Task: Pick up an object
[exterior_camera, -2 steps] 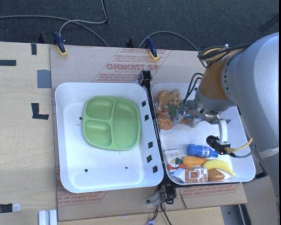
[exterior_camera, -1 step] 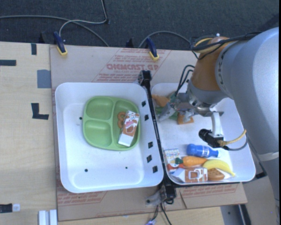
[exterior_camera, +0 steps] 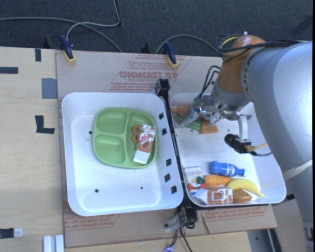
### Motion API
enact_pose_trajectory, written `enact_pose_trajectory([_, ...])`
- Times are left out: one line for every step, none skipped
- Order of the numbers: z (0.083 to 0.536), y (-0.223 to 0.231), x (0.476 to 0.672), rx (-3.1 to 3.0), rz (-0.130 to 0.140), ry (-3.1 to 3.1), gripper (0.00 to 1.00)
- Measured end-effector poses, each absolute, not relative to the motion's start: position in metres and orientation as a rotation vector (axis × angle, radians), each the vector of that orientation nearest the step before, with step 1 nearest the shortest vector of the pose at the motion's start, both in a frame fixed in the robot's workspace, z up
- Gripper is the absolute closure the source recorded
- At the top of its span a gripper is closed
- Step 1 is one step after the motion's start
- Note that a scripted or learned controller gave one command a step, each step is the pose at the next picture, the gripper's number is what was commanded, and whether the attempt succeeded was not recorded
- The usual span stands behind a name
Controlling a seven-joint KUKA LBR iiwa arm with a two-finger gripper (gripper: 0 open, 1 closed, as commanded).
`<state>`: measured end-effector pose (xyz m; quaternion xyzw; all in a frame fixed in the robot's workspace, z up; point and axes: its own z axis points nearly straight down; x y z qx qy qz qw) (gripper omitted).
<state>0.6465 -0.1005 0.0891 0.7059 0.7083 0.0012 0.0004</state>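
Your hand [exterior_camera: 199,115]: low in right bin [exterior_camera: 262,167], far corner, over orange item [exterior_camera: 209,128]; finger state not discernible. Left bin [exterior_camera: 76,156]: green plate [exterior_camera: 113,138], carton [exterior_camera: 145,144].

From my station, the gripper [exterior_camera: 195,116] hid part of an orange item [exterior_camera: 209,128]; the arm [exterior_camera: 283,104] ran off the right edge.

You get even, bright overhead light with soft shadows. The white bins [exterior_camera: 79,193] glare slightly; detail is a little soft.
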Motion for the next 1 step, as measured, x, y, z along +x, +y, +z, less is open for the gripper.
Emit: enact_pose_trajectory([0.0993,-0.1009,0.6484,2.211,0.004,2.224,1.0])
